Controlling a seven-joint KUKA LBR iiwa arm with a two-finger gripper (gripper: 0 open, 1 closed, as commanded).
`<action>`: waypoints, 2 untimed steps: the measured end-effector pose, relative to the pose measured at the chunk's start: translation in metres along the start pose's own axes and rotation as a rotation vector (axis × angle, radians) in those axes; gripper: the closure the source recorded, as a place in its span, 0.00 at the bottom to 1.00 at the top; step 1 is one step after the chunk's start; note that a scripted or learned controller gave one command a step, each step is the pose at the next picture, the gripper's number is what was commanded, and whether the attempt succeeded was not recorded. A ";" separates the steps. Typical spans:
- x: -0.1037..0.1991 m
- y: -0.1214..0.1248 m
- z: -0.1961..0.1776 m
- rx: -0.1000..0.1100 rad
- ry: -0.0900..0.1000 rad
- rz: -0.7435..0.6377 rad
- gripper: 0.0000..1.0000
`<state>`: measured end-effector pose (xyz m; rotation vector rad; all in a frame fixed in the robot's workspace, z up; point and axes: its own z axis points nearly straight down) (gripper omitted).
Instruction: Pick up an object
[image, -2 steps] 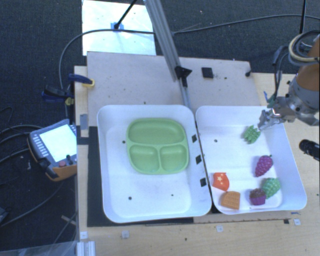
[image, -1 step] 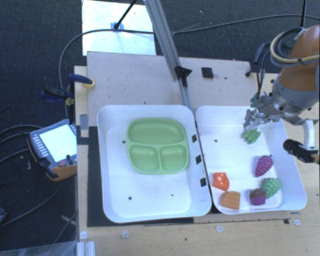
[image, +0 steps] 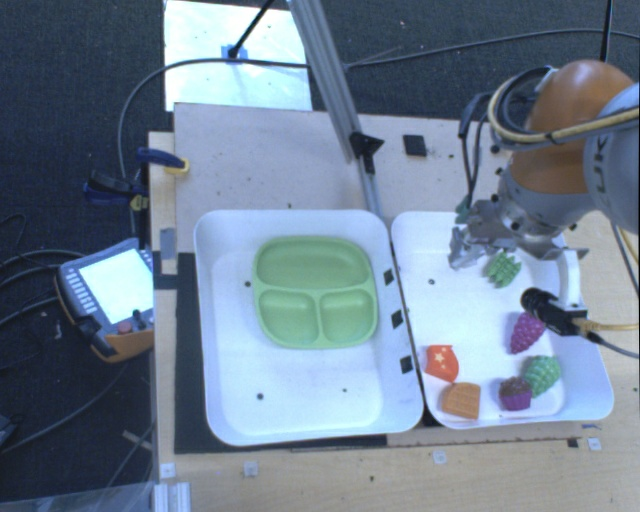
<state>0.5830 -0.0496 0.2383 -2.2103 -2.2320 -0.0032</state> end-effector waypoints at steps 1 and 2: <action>0.063 -0.008 -0.003 0.000 0.001 -0.002 1.00; 0.115 -0.012 -0.007 0.000 0.000 -0.001 1.00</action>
